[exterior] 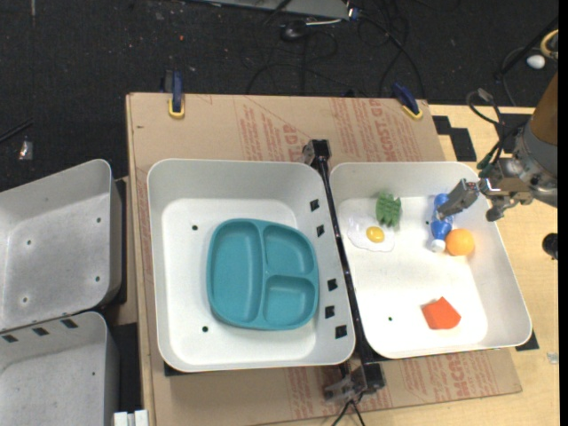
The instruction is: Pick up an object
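The right bin [497, 273] holds several small objects. A fried-egg toy [371, 234] lies near its left wall, with a green piece [388, 209] just behind it. A blue object with a white end [439, 223] sits beside an orange ball [460, 242]. An orange-red wedge [440, 313] lies nearer the front. My gripper [477, 204] hovers over the bin's back right part, open, with nothing between its fingers. Its left finger [459, 196] reaches just above the blue object.
The left bin [177, 238] holds a teal divided plate [263, 273]. A black divider [333, 238] runs between the bins. Grey trays [53, 238] lie off the bench to the left. Cables hang at the far right.
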Motion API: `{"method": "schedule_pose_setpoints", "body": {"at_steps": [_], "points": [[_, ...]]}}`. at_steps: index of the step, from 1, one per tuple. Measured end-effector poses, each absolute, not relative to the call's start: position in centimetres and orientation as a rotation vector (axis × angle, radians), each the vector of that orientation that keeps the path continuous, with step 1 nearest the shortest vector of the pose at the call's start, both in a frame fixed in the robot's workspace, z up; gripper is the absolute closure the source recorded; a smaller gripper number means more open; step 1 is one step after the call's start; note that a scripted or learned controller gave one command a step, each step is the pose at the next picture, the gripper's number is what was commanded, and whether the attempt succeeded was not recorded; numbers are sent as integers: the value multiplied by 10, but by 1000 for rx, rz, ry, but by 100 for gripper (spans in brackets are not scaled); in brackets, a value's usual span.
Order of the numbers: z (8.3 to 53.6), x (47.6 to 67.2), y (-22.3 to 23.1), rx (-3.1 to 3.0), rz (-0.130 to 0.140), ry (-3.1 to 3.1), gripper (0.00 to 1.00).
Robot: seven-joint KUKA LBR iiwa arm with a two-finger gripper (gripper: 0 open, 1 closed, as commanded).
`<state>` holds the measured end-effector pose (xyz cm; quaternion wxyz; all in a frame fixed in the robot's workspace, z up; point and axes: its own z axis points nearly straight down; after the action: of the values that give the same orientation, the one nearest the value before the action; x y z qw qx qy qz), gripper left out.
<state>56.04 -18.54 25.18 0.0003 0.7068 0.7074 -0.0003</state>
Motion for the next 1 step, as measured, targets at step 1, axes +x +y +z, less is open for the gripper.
{"method": "schedule_pose_setpoints", "body": {"at_steps": [1], "points": [[199, 567, -192, 2225, -4, 2222, 0]]}}
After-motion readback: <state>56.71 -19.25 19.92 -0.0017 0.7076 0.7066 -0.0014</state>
